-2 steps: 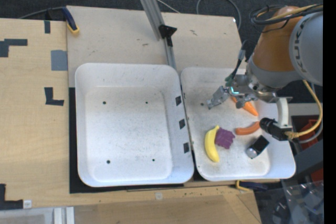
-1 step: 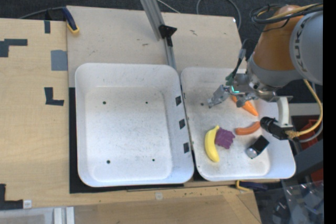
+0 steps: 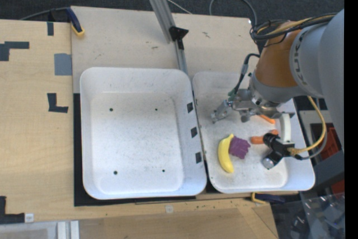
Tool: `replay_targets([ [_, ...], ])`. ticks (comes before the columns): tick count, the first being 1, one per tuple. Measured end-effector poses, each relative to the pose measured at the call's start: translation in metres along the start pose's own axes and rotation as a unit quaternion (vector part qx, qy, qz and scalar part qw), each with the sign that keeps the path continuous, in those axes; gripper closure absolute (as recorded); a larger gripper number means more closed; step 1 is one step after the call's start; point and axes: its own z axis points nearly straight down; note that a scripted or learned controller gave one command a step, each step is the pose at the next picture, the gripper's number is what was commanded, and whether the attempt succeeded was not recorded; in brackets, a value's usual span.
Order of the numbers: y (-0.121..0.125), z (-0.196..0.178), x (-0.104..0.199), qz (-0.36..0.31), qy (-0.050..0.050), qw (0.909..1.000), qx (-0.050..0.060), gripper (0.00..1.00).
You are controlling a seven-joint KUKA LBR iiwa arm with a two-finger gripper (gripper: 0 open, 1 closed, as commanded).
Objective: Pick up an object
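Grey arm [image 3: 313, 59] leans over the right bin [image 3: 302, 177], claw [image 3: 219, 114] (open or shut, cannot tell) near the banana [image 3: 225, 155].

The tool [image 3: 220, 113] hangs over the right bin [image 3: 246, 174]; a banana [image 3: 225, 155] touches a purple object [image 3: 240, 147] nearby.

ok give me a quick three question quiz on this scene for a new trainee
1. True or false: the gripper is holding the banana.
2. What lies right beside the banana? A) a purple object B) a blue cup C) a green block
3. Fill in: the banana lies in the ___ of the two bins.

Key: 1 false, the banana lies on the bin floor apart from the gripper; 2 A; 3 right, the right bin.
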Motion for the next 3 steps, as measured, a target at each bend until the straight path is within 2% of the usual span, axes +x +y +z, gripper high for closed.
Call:
replay_targets([
  [1,0.000,0.048,0.000,0.000,-0.001,1.0000,-0.003,0.00],
  [2,0.000,0.036,0.001,0.000,0.000,1.0000,-0.003,1.00],
  [3,0.003,-0.006,0.002,0.000,0.000,1.0000,-0.005,1.00],
])
